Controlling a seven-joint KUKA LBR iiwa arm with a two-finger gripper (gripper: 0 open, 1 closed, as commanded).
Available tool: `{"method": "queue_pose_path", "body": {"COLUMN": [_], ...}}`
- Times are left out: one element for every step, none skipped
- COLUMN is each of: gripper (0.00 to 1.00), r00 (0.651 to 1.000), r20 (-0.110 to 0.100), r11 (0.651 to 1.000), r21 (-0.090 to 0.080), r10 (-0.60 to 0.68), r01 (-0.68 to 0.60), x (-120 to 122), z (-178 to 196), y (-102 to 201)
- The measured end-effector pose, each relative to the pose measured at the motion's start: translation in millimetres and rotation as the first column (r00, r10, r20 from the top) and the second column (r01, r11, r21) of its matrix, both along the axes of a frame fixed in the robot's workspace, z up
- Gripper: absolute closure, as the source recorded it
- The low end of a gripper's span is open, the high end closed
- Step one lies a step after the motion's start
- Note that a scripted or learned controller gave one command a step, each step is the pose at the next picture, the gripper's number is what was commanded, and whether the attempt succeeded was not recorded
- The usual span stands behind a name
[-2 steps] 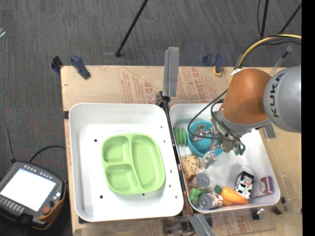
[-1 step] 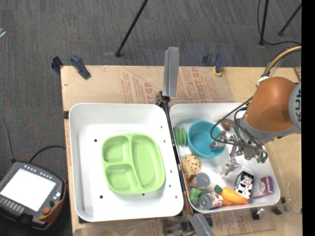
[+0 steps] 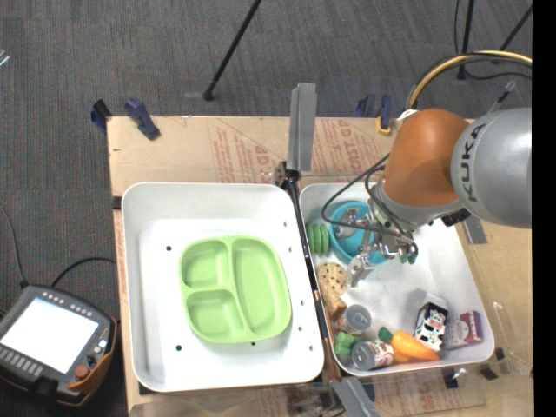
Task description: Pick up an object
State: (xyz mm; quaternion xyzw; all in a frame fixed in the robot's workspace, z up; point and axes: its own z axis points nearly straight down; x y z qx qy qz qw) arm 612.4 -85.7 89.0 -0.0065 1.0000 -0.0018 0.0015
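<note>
My gripper hangs low over the right bin, just below the orange wrist band. It is above a blue bowl and right beside a round cookie. A green ridged toy lies at the bin's left wall. Along the bin's front lie two small cans, a green piece, an orange carrot, a cow-patterned carton and a dark pink box. I see nothing held.
The left bin holds a light green divided plate. A grey post stands behind the wall between the bins. Cables loop from the arm above the right bin. A tablet lies on the floor at the left.
</note>
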Motion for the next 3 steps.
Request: {"method": "queue_pose_path", "body": {"gripper": [0.0,0.0,0.0], "r00": [0.999,0.976,0.97], "r20": [-0.002,0.001,-0.022], "r11": [0.999,0.976,0.97], "r21": [0.003,0.004,0.012], "r10": [-0.043,0.216,0.241], "r01": [0.043,-0.216,-0.241], "x": [-35.7,31.5,28.1], "z": [-0.9,-0.5,-3.0], "y": [-75.9,-124.9,-46.7]}}
